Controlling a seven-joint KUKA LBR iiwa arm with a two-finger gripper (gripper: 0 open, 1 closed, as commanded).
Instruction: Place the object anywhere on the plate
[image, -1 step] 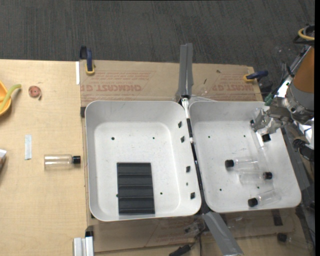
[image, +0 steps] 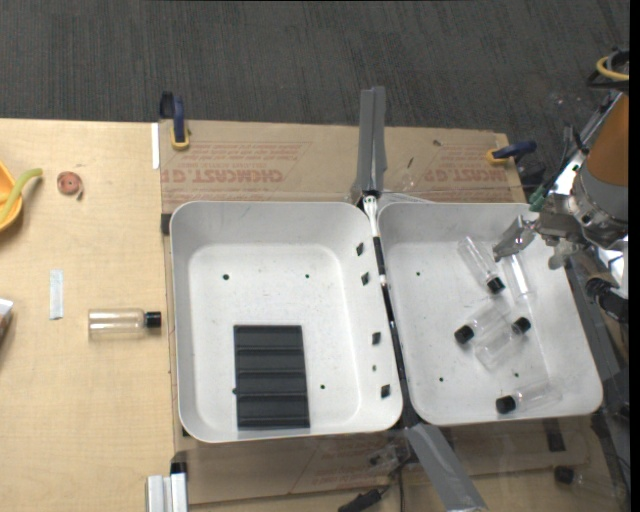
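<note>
My tool (image: 522, 238), whose grip I cannot make out, hovers at the right bin's (image: 420, 400) upper right edge above several clear plastic bottles with black caps (image: 480, 262), while the dark ridged plate (image: 270, 377) lies in the left bin (image: 200, 250), well apart.

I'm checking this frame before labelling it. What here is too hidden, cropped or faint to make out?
- Gripper in the camera view: too small and cluttered to tell whether its fingers are open or shut.
- Arm: cut off by the right edge.
- Clear bottles in the right bin: transparent bodies blend into the white floor, so their count and outlines are uncertain.
- Yellow object: cropped by the left edge.
</note>
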